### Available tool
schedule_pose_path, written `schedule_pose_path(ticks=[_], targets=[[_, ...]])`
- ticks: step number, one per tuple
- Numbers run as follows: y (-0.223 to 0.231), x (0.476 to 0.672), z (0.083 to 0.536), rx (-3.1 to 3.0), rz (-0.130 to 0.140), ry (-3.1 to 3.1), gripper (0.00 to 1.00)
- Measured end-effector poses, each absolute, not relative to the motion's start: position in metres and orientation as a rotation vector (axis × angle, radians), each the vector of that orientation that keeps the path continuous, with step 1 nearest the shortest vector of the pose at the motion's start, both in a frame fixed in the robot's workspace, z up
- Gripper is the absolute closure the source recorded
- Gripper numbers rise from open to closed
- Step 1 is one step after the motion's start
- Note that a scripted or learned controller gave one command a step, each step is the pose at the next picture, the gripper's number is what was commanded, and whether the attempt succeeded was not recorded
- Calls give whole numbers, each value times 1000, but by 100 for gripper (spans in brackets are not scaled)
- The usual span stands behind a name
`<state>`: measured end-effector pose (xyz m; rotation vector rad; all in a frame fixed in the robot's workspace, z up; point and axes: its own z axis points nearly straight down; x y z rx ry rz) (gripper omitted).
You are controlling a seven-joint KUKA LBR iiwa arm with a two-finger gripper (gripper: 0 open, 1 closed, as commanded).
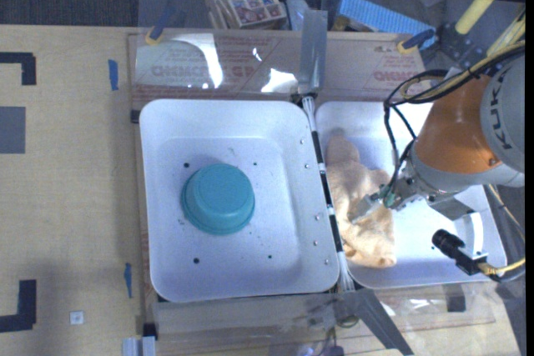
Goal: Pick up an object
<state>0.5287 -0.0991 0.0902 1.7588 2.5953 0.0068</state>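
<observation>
The pincer (373, 206) is down on the cloth (360, 213) in the right bin (417, 273), apparently pinching a fold, but the lift is not yet done.

Two white bins (158, 179) sit side by side on the worktop (58, 179). One teal bowl (219, 198) lies upside down in the left bin. One crumpled tan cloth (360, 208) lies in the right bin. One arm (459, 137) reaches in.
</observation>
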Motion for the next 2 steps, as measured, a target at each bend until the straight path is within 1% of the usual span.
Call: schedule_pose_path(ticks=[1,2], targets=[[-100,530,101,1762,14,2589,100],[-51,584,185,1643,1,2674,100]])
